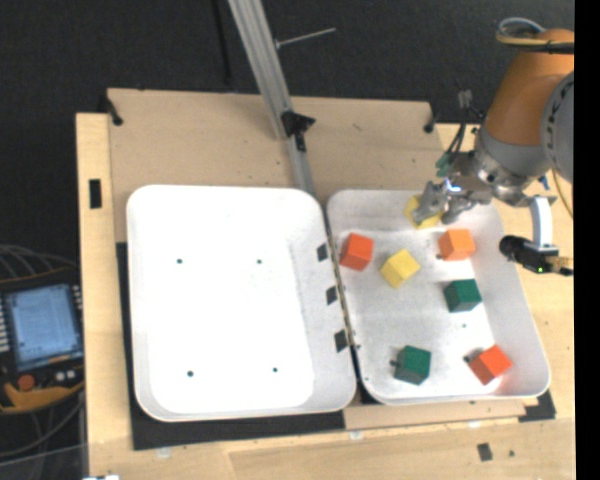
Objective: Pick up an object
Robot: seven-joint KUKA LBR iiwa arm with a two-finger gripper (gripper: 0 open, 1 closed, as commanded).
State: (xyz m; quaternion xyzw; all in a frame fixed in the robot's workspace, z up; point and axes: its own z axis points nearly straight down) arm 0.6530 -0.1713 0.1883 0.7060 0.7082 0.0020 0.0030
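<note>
Where arm dips into right bin (pixel 525 313), fingers (pixel 442 200) clench small yellow block (pixel 420 211).

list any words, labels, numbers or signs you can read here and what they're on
No text can be read in this view.
Pendant at the left edge: its lit screen shows something, too blurred to read.
Blocks in the right bin: plain faces, no marks, e.g. the yellow block and the green block.
Left bin: four dark dots, not writing.
Arm: no legible label.
</note>
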